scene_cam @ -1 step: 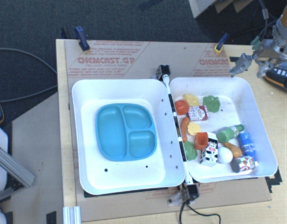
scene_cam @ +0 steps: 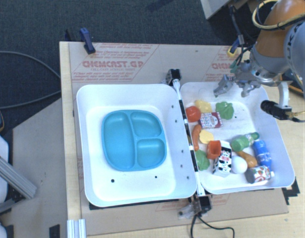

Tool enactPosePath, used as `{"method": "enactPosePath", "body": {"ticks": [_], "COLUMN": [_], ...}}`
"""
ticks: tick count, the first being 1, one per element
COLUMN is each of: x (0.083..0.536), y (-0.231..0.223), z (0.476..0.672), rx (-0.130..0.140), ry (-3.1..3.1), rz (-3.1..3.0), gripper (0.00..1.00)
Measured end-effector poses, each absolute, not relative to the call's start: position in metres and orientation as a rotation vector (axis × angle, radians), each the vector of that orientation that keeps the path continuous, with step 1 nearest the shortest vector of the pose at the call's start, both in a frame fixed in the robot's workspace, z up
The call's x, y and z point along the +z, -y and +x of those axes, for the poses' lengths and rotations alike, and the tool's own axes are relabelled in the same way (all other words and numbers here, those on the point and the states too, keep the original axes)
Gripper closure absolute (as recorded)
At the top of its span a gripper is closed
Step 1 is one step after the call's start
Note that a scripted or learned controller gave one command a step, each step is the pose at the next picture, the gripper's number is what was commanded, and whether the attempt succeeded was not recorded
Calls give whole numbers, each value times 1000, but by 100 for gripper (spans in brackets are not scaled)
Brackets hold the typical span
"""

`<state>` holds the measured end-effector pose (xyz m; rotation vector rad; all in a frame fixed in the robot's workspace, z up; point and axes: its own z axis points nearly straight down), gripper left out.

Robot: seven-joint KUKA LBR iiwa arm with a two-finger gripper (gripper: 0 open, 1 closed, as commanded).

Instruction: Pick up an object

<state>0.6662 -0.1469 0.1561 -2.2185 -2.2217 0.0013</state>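
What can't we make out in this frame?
- Hand: small and blurred in the camera view; open or shut unclear.
- Toys in the right bin: piled, overlapping, so the lower ones are partly hidden.
- Arm: cut off by the right and top edges.

Two bins side by side on the counter [scene_cam: 142, 66]: divided tray [scene_cam: 134, 139] in the left bin [scene_cam: 93, 103]; heap of small toys [scene_cam: 224, 143] in the right bin [scene_cam: 281, 152]; end effector [scene_cam: 235, 89] above its far edge.
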Motion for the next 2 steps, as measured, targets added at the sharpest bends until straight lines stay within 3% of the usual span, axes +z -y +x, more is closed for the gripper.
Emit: {"method": "enactPosePath", "body": {"ticks": [1,2], "x": [86,96], "y": [147,147], "z": [648,648], "rx": [-1,-2], "ry": [2223,2224], "rz": [-2223,-2224], "gripper": [0,100]}}
